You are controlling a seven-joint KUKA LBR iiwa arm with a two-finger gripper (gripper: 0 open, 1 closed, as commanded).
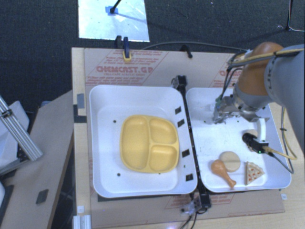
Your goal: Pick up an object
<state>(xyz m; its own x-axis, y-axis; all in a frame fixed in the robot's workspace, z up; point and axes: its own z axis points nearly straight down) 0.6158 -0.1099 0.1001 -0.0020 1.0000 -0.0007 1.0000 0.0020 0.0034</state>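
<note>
3 toy foods (232, 167) at right bin's (209, 142) near edge, hand (219, 114) well apart above, grip state unclear

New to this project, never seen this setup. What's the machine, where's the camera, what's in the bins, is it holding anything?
One camera looks down at a slant on a bench with two white bins. The grey arm with an orange band reaches in from the right; its gripper hangs low over the right bin, and nothing shows between its fingers. The left bin holds a yellow divided plate. The right bin holds toy food near its front: a chicken drumstick, a round tan cookie-like piece and a pizza slice.
</note>
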